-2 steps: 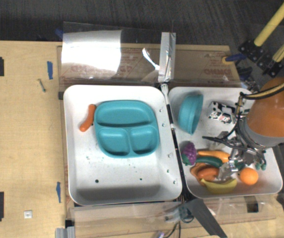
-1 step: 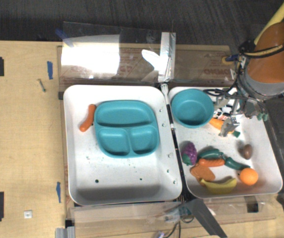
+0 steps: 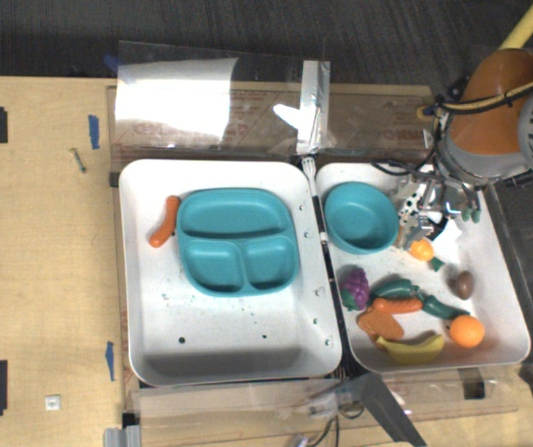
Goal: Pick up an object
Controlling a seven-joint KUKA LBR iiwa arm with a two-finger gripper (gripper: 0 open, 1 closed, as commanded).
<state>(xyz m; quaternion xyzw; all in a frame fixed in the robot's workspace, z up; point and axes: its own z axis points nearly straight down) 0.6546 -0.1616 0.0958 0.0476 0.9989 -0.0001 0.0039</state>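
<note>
Seen in the left shallow white bin [image 3: 155, 324]: a slim orange plastic carrot [image 3: 164, 222] beside a glossy teal three-compartment tray [image 3: 239, 250]. Further right, in the right white bin [image 3: 501, 282]: a round teal plastic bowl [image 3: 360, 217]. Judged at the descent step, with the gripper [image 3: 422, 220] low over a small round orange toy fruit [image 3: 421, 248] just beside the bowl; touching or apart, spread or pinched, impossible to tell. Called for next: a centred close on that smooth, roll-prone ball, then a straight lift.
</note>
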